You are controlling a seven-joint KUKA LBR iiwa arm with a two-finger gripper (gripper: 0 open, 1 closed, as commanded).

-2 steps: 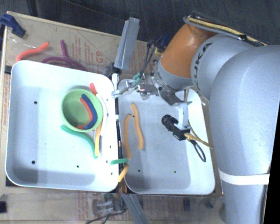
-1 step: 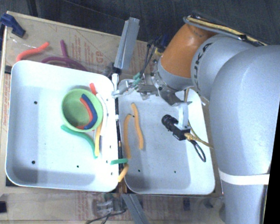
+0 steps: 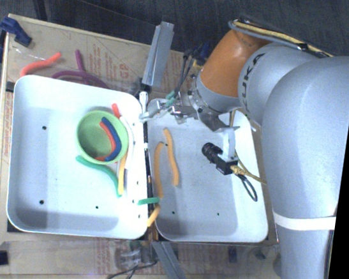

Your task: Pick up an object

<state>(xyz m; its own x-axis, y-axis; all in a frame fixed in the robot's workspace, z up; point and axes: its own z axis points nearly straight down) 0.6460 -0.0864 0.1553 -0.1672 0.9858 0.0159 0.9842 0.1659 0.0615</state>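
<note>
We see the gripper at the 12 o'clock end of the right bin, close to that bin's 11 o'clock corner and low over the floor. We cannot tell whether its jaws are spread or pressed together, since the metal parts there blur into one cluster, and we see nothing pinched between them.

The nearest candidate for the pick is the orange strip lying flat on the right bin's floor. It sits at about 6 o'clock from the gripper, near but apart from it. Its long axis runs roughly from 12 to 6 o'clock, bending slightly toward 5 at the far end. A second orange strip lies just beside it on the 9 o'clock side, along the bin wall.

We judge that the coming move turns on this offset. The gripper must travel toward 6 o'clock along the strip, then close across its narrow width, on the 3-to-9 o'clock line.

The green bowl in the left bin lies at about 8 o'clock from the gripper, farther off and across the dividing walls.
</note>
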